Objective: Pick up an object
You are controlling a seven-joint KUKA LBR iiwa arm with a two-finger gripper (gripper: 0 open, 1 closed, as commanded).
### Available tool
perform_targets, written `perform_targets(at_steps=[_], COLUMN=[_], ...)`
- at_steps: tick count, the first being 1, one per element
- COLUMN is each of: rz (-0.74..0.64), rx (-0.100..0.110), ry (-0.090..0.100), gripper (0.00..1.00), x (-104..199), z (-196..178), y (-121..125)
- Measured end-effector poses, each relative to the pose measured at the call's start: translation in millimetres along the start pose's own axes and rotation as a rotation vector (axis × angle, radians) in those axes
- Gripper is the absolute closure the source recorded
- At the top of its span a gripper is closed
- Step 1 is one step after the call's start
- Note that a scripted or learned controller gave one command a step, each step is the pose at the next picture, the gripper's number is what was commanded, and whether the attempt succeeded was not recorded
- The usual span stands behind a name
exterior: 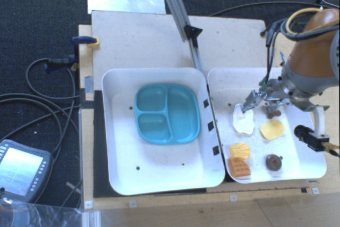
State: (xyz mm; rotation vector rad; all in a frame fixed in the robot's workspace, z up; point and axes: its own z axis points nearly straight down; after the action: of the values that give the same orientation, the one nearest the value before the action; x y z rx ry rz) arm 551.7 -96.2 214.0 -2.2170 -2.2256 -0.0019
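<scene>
Flat, pale, possibly egg-shaped white piece (244, 120).

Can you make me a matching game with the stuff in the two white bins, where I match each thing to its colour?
Things:
1. divided plate
2. flat egg-shaped piece
3. waffle-like square
4. small round lump

Colours:
A. brown
B. teal
C. orange
D. white

Right pairs: 1-B, 2-D, 3-C, 4-A.

The plate lies in the left bin; the other three lie in the right bin.
</scene>
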Motion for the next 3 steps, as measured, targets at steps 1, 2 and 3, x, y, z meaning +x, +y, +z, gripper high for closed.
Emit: perform_targets(at_steps=[1,2,3], rz=[0.002,0.003,0.003], rx=[-0.001,0.003,0.003], ry=[0.000,-0.001,-0.001], gripper=[0.00,0.00,0.00], x=[-0.1,-1.4,-3.4], z=[-0.1,46.4,91.0], y=[0.1,-8.6,-1.9])
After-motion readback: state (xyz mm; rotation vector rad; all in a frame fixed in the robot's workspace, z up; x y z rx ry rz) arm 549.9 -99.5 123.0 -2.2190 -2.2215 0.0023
